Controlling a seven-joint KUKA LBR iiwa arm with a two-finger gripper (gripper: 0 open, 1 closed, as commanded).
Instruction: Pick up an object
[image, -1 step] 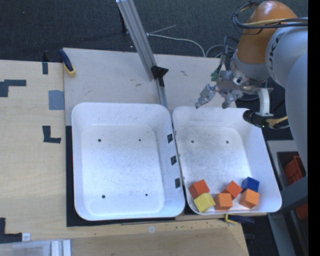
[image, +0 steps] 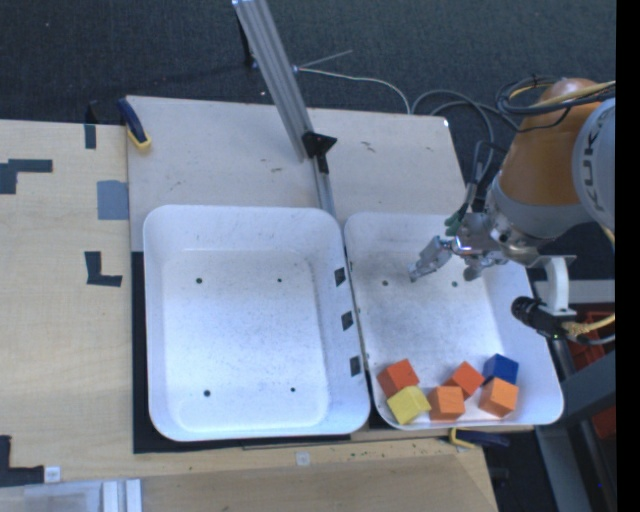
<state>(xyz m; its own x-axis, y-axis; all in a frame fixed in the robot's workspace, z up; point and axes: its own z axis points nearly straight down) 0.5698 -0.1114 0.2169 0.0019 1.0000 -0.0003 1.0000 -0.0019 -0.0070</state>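
Several small blocks lie along the near edge of the right bin (image: 420, 320): an orange one (image: 398, 376), a yellow one (image: 408, 404), three more orange ones (image: 446, 401) (image: 466, 378) (image: 498, 397) and a blue one (image: 501, 367). My gripper (image: 432, 259) hangs over the far part of the right bin, pointing left and down, well away from the blocks. Nothing shows in it.
The left bin (image: 160, 300) sits beside the right one, their rims touching in the middle. A slanted metal rail (image: 285, 80) rises behind the bins. Cables (image: 450, 105) lie at the back right. The arm's orange and grey body (image: 555, 170) looms over the right bin's far right corner.
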